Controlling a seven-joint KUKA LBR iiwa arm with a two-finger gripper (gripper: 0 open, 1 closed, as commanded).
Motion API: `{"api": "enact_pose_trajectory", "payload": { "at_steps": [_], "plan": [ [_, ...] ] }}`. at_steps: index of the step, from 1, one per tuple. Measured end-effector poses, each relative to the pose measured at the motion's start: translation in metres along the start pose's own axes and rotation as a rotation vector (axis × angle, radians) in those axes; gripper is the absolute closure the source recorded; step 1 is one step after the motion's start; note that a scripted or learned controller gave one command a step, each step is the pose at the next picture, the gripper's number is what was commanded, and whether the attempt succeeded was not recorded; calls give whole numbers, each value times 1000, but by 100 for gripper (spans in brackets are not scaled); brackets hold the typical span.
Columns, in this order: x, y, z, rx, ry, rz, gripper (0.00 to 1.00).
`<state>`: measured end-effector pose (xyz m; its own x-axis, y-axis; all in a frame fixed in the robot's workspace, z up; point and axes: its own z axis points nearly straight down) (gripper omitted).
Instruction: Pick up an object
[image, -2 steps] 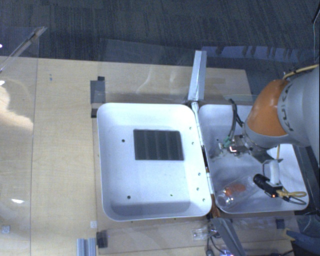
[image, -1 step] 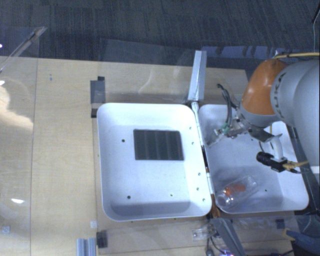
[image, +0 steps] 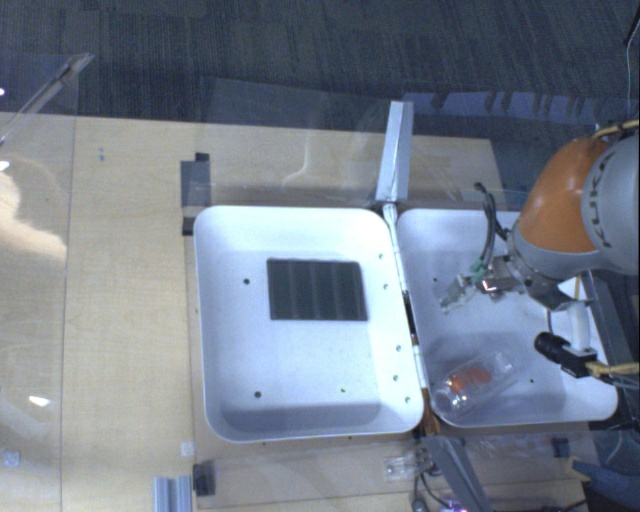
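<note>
Bottle (image: 478, 379) lies flat in right bin (image: 440, 250), front part, apart from gripper (image: 462, 290). Finger state: cannot tell. Advice: centre over bottle, straddle narrow width, descend low before closing.

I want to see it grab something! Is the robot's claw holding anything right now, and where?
Nothing visible between its fingers. The gripper hovers over the right bin, apart from the clear plastic bottle lying nearer the front.

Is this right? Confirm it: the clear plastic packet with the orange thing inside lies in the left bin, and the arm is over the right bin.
Not quite. The camera view shows the clear plastic packet lying in the right bin, not the left bin. The arm is over the right bin, as stated.
</note>
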<state>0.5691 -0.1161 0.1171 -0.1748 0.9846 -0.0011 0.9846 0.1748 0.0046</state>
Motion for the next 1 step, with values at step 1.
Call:
{"api": "enact_pose_trajectory", "payload": {
  "at_steps": [1],
  "plan": [
    [-30,-83,27,-8,-5,-214,0]
  ]
}}
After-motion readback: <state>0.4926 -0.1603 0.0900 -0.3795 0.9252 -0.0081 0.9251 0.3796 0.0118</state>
